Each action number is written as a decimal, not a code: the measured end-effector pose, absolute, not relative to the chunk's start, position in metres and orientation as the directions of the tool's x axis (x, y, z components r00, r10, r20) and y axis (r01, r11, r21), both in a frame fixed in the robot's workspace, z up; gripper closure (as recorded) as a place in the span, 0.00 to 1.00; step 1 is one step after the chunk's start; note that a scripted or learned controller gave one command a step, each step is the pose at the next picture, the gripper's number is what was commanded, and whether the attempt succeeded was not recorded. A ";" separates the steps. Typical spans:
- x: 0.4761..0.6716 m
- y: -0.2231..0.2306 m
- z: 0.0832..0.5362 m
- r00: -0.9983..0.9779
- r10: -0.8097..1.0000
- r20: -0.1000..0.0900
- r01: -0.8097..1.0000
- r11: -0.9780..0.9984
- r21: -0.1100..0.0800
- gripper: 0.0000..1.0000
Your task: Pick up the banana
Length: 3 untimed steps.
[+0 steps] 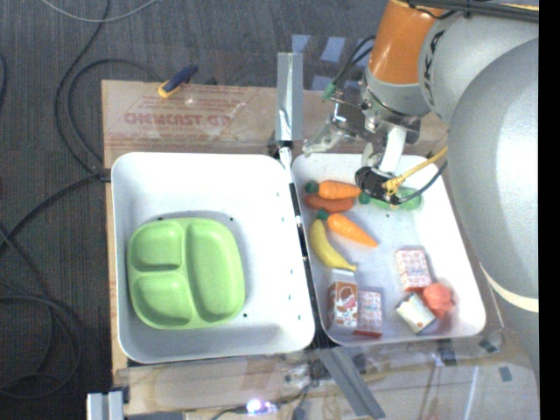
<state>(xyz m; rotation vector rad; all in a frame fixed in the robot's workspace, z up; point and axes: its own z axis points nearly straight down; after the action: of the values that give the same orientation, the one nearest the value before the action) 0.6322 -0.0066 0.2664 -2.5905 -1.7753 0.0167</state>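
The yellow banana [326, 246] lies in the right bin [464, 261], close to its left wall, with its tip pointing toward the bin's front. Two orange carrots [338, 191] [352, 228] lie just behind and to the right of it, and the nearer carrot touches it. My gripper [331, 134] hangs over the back left corner of the right bin, behind the carrots and well above the banana. Nothing shows in its grasp.
A green item [409, 201] lies at the back right of the right bin. Small printed cartons [344, 304] [412, 268], a white block [414, 313] and a red lump [440, 297] fill its front. A green divided plate [186, 271] sits in the left bin [201, 169].
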 end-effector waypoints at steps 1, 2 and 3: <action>0.581 0.093 0.178 0.339 0.941 -0.006 0.941 -0.339 -0.012 0.00; 0.514 0.018 0.179 -0.069 0.998 0.001 0.998 0.069 -0.011 0.00; 0.506 -0.046 0.180 -0.103 0.995 0.002 0.995 0.103 -0.008 0.00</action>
<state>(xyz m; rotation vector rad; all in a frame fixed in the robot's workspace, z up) 0.5064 -0.0464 0.1798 -2.0995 -2.3278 0.0078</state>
